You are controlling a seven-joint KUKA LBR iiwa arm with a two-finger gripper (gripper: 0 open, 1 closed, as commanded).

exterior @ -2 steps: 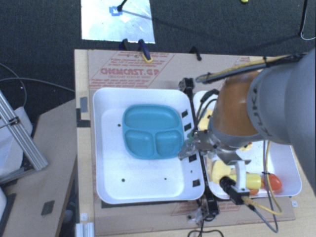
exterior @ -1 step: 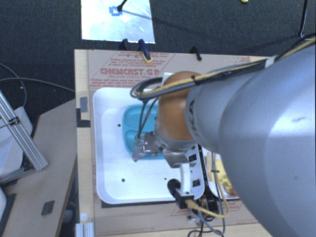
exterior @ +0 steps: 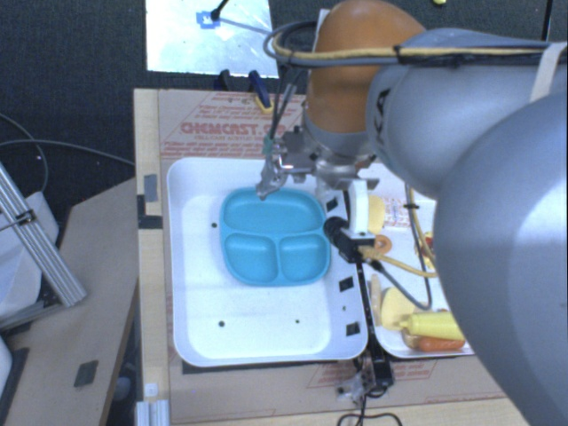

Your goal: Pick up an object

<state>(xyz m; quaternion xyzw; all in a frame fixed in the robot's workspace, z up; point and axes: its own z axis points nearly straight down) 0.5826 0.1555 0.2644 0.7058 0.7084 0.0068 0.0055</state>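
Here the grey arm with the orange band (exterior: 359,56) reaches in from the right and fills much of the upper right of the camera view, its two-finger metal gripper (exterior: 269,183) hanging over the far rim of the light-blue plastic divided plate (exterior: 271,236). The gripper's tip appears to meet or nearly meet that far rim near the plate's upper left corner; whether it grips the plate or merely hovers by it cannot be told, and its opening is too small and cluttered to judge.

The plate lies flat in the left shallow white bin (exterior: 191,327), toward the bin's far half and nearer its right wall than its left. Bare white floor lies open along the bin's left side and across the whole near half, below the plate. The plate's right edge sits close to the divider where the two bins meet.

The right white bin (exterior: 395,349) is largely hidden under the arm; at its near end lie a yellow banana-like object (exterior: 432,326) and an orange carrot-like object (exterior: 435,345), touching each other.
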